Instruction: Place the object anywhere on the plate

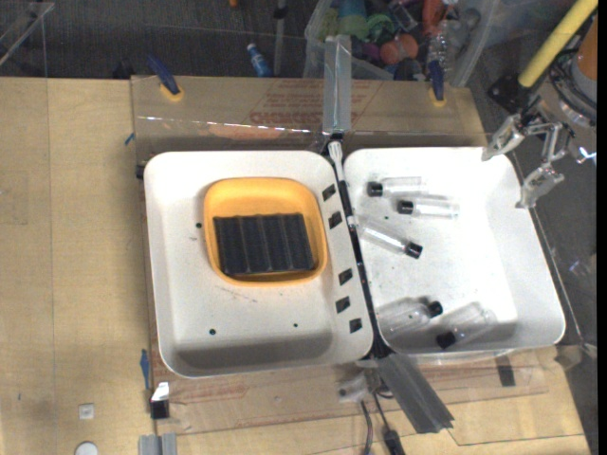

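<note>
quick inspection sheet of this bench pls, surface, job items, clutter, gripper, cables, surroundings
surface: wooden bench bearing two white bins, left bin and right bin, side by side.
job's things: orange plate with a dark ribbed insert in the left bin; clear vials with black caps scattered in the right bin.
clutter: nothing seen on the plate beyond the insert.
grippers: gripper over the right bin's far right corner, fingers' state unclear.
cables: dark leads below the bins' front edge.
surroundings: tub of colourful toys behind the bench.
</note>
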`<action>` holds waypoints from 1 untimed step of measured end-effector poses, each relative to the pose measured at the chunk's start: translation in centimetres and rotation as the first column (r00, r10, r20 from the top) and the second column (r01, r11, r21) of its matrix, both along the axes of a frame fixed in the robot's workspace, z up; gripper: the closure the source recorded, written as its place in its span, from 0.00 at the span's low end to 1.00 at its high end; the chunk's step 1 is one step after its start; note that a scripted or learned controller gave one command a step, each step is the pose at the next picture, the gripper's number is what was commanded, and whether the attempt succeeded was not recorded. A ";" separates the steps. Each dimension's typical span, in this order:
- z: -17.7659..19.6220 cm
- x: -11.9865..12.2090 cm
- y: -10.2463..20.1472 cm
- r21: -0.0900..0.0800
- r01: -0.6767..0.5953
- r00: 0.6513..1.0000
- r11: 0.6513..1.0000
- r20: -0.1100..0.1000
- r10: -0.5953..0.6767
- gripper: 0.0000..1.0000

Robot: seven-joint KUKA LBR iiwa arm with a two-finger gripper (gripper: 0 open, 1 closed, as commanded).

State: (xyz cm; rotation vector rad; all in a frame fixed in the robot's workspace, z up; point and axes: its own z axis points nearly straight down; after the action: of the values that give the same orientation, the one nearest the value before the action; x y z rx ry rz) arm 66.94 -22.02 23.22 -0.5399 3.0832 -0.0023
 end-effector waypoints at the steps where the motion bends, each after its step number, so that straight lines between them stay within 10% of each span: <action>1: -0.6 -0.1 0.0 0.000 -0.276 0.961 0.961 -0.004 0.276 0.00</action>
State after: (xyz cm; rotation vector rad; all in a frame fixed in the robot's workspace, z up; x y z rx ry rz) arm 66.88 -22.04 22.61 -0.9658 2.9811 -0.0001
